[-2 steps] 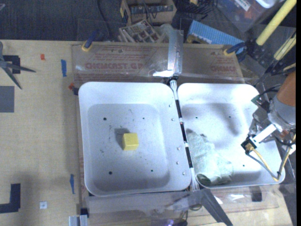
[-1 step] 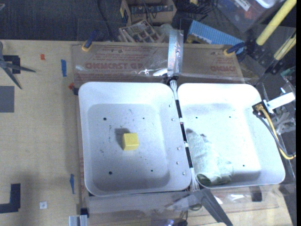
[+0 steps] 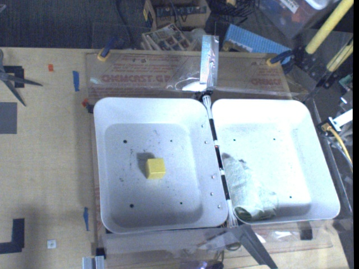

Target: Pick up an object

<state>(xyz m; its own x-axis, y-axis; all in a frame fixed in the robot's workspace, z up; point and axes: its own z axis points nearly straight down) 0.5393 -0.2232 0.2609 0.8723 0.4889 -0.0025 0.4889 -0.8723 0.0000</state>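
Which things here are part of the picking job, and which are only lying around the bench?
Part of the job:
- yellow block, in the left bin
- rolled grey cloth, in the right bin, against its left wall

Just lying about:
- blue clamps at the back edge of the bench
- clear plastic sheet behind the bins
- black scissors-like tool at the far left

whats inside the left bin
A single yellow block sits near the middle of the left bin, flat on the floor and apart from the walls. What is under the block is covered.
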